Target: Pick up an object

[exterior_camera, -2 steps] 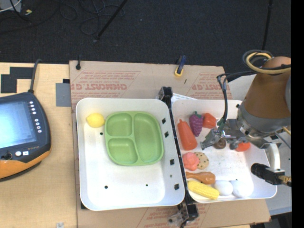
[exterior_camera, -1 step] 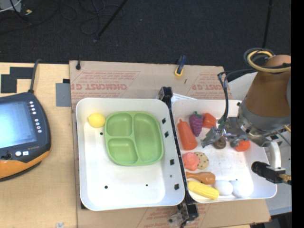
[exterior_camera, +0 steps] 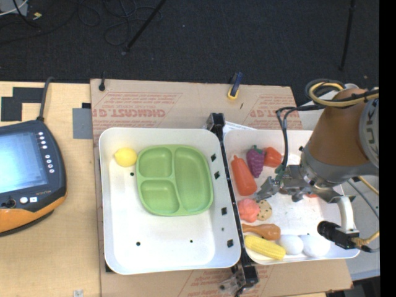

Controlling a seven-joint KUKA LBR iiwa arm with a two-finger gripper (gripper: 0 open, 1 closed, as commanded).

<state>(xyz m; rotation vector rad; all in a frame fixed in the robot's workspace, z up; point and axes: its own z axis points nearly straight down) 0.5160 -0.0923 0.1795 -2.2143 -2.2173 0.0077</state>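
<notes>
Two bins: left bin [exterior_camera: 117, 240] and right bin [exterior_camera: 297, 212] side by side on one bench, black divider between them.
Arm: grey arm [exterior_camera: 343, 141], orange band facing the camera, reaches in from the right and leans down over the right bin.
Gripper: gripper [exterior_camera: 267, 189] low over the right bin floor, pointing left; finger state can't be told, dark linkage blurs into clutter. Nothing visibly between the fingers.
Nearest items: carrot [exterior_camera: 243, 174] just left of the tip; pink blob [exterior_camera: 249, 210] and cookie [exterior_camera: 265, 211] just below it, toward the camera.
Above the tip: grapes [exterior_camera: 255, 160] and red pepper [exterior_camera: 272, 157], touching each other, near the bin's far wall.
Further below: drumstick [exterior_camera: 265, 231], then corn [exterior_camera: 265, 247] at the near wall, two white eggs [exterior_camera: 306, 245] right of the corn.
Left of the gripper, well apart: green tray [exterior_camera: 174, 179], three compartments, in the left bin; lemon [exterior_camera: 125, 157] just beside the tray's far left corner.
Surface: bins sit on a cardboard sheet [exterior_camera: 185, 107] over a wood-coloured bench; blue and yellow clamp [exterior_camera: 235, 86] on the sheet's far edge.
Room: dark carpet beyond the bench, cables and stand legs on it.
Far left: teach pendant [exterior_camera: 25, 172], grey screen, orange underside, on the bench.
Writing: red print on the cardboard, upside down from this angle, not legible; more red print on the near edge, also unreadable.
</notes>
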